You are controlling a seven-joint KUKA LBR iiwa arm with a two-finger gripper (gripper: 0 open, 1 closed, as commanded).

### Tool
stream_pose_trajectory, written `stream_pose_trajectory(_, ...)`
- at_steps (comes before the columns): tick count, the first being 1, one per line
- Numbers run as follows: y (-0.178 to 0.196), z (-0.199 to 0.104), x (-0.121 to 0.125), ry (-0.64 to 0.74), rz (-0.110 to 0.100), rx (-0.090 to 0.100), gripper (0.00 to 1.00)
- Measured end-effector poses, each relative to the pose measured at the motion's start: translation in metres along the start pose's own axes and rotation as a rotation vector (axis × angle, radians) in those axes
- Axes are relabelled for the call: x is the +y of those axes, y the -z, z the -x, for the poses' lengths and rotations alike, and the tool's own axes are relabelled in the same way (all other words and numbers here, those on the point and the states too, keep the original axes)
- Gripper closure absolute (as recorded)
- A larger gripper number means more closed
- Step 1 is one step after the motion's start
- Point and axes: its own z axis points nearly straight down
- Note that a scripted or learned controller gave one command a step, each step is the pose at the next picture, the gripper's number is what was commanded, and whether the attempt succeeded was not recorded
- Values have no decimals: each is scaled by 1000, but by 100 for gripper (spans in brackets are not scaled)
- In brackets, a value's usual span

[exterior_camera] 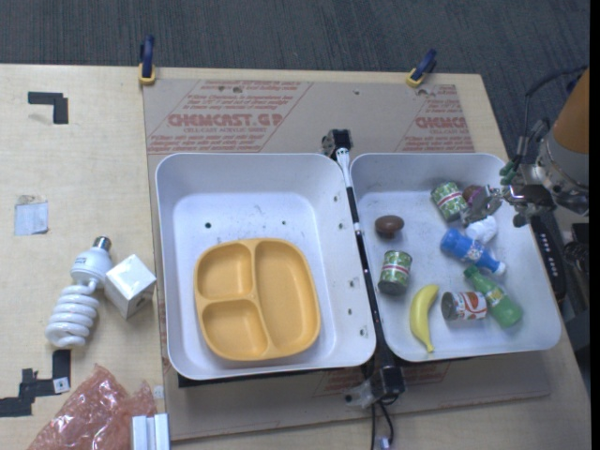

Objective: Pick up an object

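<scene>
Hand (514,195): hanging over the right bin's (412,172) far right corner; whether its fingers are spread or pressed together cannot be told, since dark parts are blurring together there.
Arm (574,125): reaching in from the right edge, showing its orange band above the wrist.
Green-labelled can (448,201): lying tilted just left of the hand, beside a small dark object (475,196).
White crumpled piece (483,229): sitting just below the hand, touching the blue bottle (462,247).
Green bottle (494,297): lying further below the hand, next to a red-and-white can (464,307).
Banana (424,316): resting well below and left of the hand, near the bin's front wall.
Second green can (397,271): standing left of the hand, above the banana.
Brown round object (389,225): sitting well left of the hand.
Left bin (178,251): lying far left of the hand, holding a yellow divided plate (256,298).
Worktop (56,195): carrying a spiral light bulb (79,292), a white cube (130,285) and a red mesh bag (89,411), all far left of the hand.
</scene>
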Motion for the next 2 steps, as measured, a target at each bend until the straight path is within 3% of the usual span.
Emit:
stream_pose_trajectory(1,-92,-11,28,0,19,-8,0)
stream_pose_trajectory(2,-77,-7,31,-2,32,-20,100)
